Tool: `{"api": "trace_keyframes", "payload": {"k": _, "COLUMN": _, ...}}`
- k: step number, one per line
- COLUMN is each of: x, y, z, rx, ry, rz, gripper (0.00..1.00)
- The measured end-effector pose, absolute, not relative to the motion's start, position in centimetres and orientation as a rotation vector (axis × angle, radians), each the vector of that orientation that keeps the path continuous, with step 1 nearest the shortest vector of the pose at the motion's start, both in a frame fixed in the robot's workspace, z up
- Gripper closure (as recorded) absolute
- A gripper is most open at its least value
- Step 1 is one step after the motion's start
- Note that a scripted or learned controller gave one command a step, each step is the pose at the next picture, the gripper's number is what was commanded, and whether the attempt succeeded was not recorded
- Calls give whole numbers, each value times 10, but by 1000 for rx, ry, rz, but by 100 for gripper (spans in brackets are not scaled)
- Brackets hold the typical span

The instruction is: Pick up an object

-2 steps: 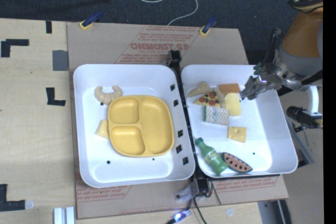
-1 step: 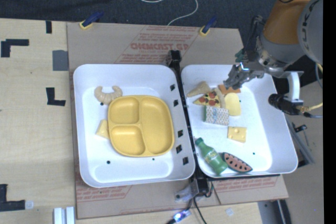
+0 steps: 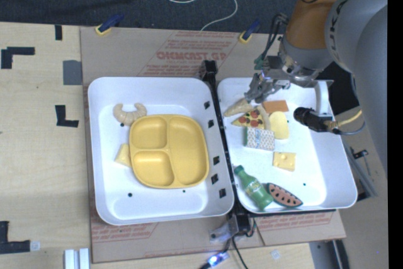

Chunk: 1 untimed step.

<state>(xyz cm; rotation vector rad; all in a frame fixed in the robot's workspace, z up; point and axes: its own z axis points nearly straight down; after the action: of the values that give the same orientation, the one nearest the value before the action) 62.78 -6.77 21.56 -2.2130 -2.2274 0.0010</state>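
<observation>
Camera view — two bins [image 3: 101, 135], one yellow plate [image 3: 169, 150]; tool [image 3: 259, 90] grip can't be told.

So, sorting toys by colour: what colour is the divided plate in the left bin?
Yellow; the divided plate shows plainly in the camera view.

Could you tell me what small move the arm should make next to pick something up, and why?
Probably a short descent: the tool hangs at the top of the right bin, just above the pizza slice and orange block, with nothing visibly gripped.
</observation>
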Motion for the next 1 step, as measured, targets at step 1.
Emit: {"api": "trace_keyframes", "payload": {"k": 1, "x": 640, "y": -45, "z": 214, "rx": -2218, "ry": -2224, "rz": 1, "gripper": 100}}
